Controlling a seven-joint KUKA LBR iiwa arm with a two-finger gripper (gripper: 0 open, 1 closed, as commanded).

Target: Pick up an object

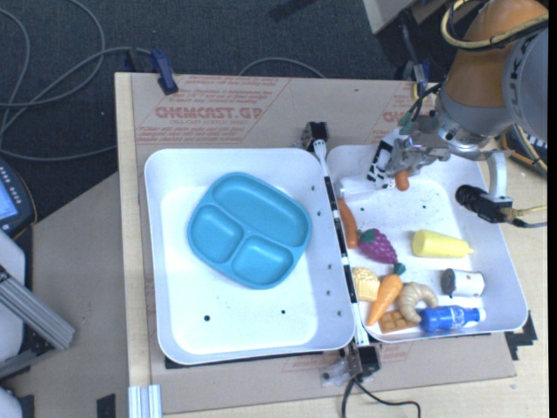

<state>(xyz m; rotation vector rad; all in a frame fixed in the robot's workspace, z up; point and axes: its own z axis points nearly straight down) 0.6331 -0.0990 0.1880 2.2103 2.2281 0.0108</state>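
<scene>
My gripper (396,165) hangs over the far left corner of the right bin (496,259). A small orange-red piece (402,181) sticks out below its fingers, which look closed on it. In the same bin lie an orange sausage-like toy (348,223) along the left wall, purple grapes (378,246), a yellow wedge (439,245), a corn cob (365,283), a carrot (389,293), a tan croissant (418,296), a blue bottle (448,318) and a small white and black cylinder (461,281).
The left bin (174,312) holds a blue divided plate (251,229). A black fitting (477,200) on the arm juts over the right bin's far right side. Cables lie on the dark floor beyond the bench.
</scene>
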